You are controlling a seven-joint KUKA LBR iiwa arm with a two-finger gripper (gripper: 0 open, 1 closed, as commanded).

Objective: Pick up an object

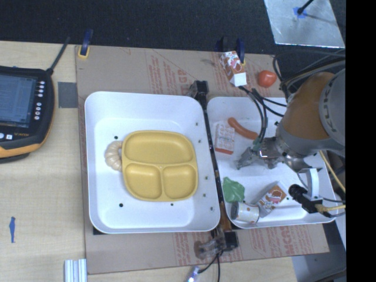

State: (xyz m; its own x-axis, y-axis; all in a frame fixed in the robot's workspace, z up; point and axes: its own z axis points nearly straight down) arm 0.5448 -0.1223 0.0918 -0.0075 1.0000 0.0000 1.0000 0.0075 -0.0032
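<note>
My gripper (245, 160) hangs over the middle of the right bin (294, 216), its grey fingers spread open and pointing left, with nothing between them. Just left of it lies a small red-and-white packet (224, 138). An orange sausage (242, 128) rests above the fingers near the bin's back. Below the gripper sit a green crumpled piece (233, 189), a white cup on its side (246, 212) and a brown-and-white snack packet (272, 197).
The left bin (100, 157) holds a yellow divided plate (160, 164) with a beige bumpy object (113, 155) tucked at its left side. Behind the bins lie a small carton (233, 67) and a red ball (267, 78). A tablet controller (23, 110) sits far left.
</note>
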